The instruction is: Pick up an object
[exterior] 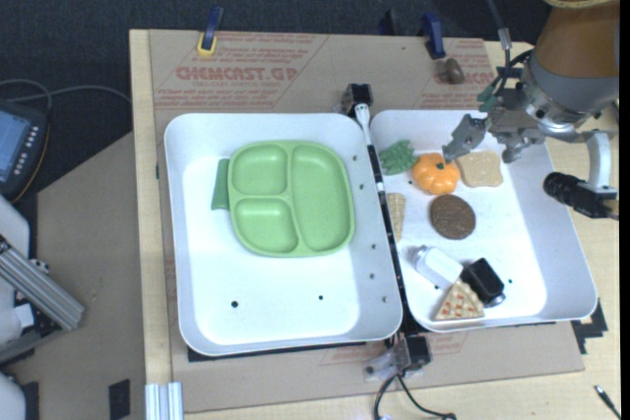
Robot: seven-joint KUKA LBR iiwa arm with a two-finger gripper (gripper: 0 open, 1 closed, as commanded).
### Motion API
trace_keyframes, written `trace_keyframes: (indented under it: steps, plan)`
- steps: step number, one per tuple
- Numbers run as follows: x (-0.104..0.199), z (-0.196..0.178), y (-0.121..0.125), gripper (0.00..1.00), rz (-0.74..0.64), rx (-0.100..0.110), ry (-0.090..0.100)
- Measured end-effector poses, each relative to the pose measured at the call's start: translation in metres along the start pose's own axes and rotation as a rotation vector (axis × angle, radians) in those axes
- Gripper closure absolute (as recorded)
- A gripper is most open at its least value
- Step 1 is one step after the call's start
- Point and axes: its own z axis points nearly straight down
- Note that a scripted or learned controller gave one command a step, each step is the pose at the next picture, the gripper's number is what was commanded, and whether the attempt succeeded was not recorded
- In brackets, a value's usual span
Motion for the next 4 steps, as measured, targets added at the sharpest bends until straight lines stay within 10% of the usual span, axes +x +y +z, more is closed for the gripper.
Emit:
trace_keyframes:
  steps: [1,4]
  plan:
    - [0.000,-0.007,0.002,0.00,-0.002,-0.014,-0.001]
    - [-0.002,0.151,0.005,0.00,-0.003,-0.011,-0.001]
